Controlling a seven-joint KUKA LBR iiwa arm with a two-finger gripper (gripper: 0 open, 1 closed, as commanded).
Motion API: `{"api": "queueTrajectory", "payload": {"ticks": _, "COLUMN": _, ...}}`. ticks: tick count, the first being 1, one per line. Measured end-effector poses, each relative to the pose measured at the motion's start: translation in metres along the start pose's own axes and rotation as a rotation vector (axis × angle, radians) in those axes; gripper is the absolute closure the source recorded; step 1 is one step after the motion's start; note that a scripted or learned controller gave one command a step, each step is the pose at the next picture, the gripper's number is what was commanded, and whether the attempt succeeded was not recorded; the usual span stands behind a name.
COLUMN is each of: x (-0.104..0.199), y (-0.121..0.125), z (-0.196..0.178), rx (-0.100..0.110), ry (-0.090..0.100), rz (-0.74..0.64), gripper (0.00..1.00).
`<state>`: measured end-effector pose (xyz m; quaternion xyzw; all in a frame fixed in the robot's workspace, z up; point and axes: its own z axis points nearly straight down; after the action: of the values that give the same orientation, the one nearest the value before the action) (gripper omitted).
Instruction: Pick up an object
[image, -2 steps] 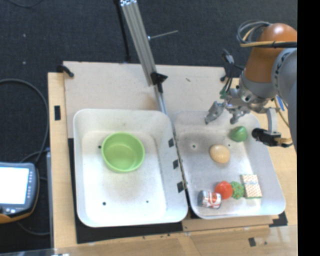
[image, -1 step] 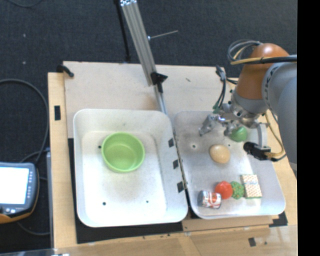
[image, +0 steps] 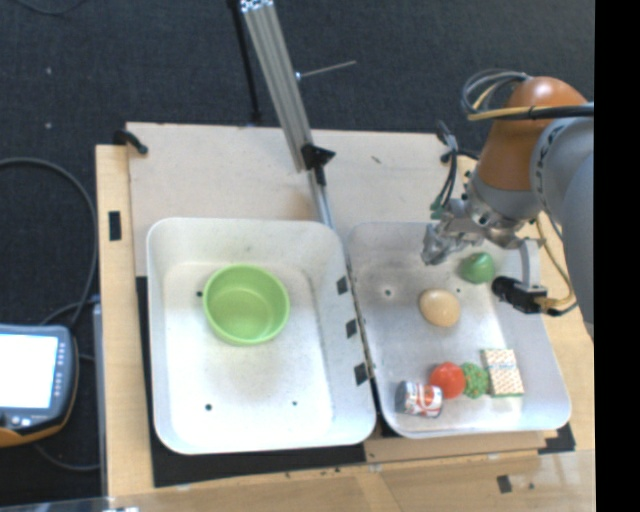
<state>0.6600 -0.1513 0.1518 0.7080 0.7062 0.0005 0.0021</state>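
My gripper (image: 437, 249) hangs over the far part of the right bin (image: 392, 270), with nothing seen between its fingers. A small green ball (image: 478, 267) lies just to its right. A beige egg-shaped object (image: 439, 307) rests a little nearer the camera. Along the near edge of that bin lie a red and silver can (image: 421, 399), a red tomato (image: 449, 380), a small green leafy piece (image: 474, 380) and a patterned box (image: 502, 371).
The left bin (image: 180, 330) holds a green bowl (image: 246, 304). A slanted metal rail (image: 290, 110) rises behind the bins. A tablet (image: 35, 380) sits off the bench at the left. Bare bin floor lies left of the egg-shaped object.
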Motion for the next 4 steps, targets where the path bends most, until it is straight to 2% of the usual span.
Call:
{"api": "queueTrajectory", "payload": {"ticks": 1, "x": 0.006, "y": -0.002, "z": -0.048, "rx": -0.002, "ry": 0.001, "rz": -0.005, "gripper": 1.0}}
{"api": "queueTrajectory", "payload": {"ticks": 2, "x": 0.004, "y": -0.001, "z": -0.073, "rx": -0.001, "ry": 0.001, "rz": -0.005, "gripper": 1.0}}
{"api": "queueTrajectory", "payload": {"ticks": 4, "x": 0.104, "y": -0.044, "z": -0.098, "rx": 0.002, "ry": 0.004, "rz": -0.01, "gripper": 1.0}}
